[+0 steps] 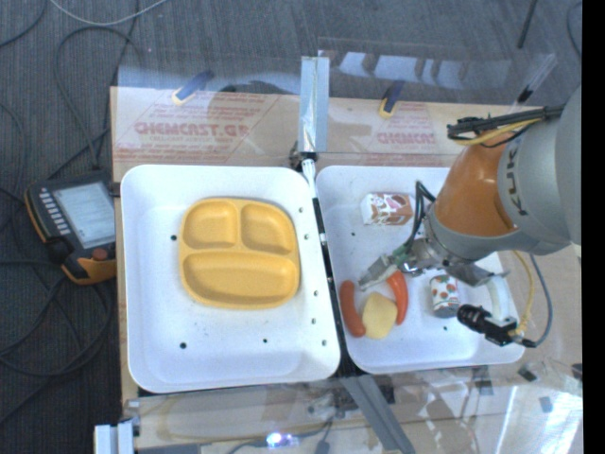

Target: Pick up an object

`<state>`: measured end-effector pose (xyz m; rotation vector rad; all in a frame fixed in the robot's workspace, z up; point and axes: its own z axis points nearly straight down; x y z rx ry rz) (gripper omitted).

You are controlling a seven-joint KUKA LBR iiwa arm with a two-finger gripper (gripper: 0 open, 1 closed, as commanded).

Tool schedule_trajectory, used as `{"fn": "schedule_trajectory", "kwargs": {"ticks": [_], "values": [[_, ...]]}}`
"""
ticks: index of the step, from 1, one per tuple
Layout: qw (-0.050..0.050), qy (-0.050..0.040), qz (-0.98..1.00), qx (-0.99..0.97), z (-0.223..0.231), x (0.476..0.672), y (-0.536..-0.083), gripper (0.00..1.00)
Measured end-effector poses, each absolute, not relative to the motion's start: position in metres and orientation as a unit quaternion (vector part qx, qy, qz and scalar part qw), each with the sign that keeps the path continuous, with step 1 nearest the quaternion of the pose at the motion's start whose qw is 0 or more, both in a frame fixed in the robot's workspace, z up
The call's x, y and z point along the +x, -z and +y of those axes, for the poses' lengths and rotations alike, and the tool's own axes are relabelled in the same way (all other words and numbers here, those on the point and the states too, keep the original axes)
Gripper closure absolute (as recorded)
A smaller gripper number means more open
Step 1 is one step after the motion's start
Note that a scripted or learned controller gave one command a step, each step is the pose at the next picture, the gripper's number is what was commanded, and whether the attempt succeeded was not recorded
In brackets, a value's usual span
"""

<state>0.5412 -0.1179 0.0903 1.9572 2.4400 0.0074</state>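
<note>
One short drop separates the claw, fingers spread and grasping nothing, from the orange carrot in the right bin, lying just below it, long axis running near-to-far

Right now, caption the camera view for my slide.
Arm's tool low in the right bin over toy food; yellow tray in the left bin.

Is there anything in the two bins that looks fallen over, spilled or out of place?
Two small cans lie on their sides in the right bin: one near the far wall, one under the arm. Nothing is spilled. The yellow tray sits flat in the left bin.
</note>
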Motion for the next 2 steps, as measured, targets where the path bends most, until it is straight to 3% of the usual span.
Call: {"fn": "schedule_trajectory", "kwargs": {"ticks": [1, 2], "values": [[0.007, -0.0045, 0.78, 0.626, -0.118, 0.543, -0.099, 1.0], [0.0, 0.0022, 0.736, 0.677, -0.079, 0.57, -0.207, 1.0]]}}
